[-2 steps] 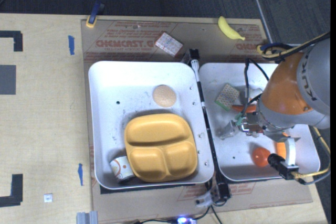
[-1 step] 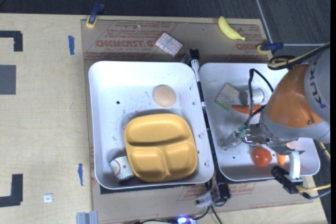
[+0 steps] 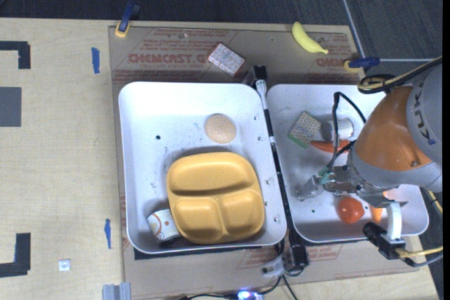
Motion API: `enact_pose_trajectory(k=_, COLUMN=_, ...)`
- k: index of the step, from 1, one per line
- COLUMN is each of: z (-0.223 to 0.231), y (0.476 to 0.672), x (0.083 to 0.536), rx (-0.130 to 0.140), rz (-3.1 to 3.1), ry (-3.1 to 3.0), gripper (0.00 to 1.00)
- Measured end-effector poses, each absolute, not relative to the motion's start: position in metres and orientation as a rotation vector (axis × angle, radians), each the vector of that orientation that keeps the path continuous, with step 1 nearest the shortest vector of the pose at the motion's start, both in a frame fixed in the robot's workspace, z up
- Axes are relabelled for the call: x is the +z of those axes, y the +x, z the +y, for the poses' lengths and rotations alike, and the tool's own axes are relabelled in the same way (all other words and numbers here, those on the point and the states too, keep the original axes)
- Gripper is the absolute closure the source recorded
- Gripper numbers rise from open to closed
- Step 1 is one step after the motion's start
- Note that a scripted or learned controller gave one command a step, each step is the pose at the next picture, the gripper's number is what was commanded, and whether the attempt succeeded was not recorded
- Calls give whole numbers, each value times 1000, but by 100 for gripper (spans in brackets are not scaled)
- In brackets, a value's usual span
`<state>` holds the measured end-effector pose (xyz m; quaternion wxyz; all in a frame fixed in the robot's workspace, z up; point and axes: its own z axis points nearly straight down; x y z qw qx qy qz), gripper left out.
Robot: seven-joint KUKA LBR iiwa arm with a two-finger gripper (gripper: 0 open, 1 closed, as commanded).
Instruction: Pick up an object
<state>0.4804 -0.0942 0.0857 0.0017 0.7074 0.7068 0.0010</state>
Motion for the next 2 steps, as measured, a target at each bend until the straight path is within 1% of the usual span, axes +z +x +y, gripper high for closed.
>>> enact_pose_trajectory(k=1, z=-93, y=508, x=85, rx=1, rz=2220, ry=2219, gripper=0)
enact_pose_trajectory(k=2, z=-93, y=480, x=86, rx=4, rz=2219, ry=2219, gripper=0)
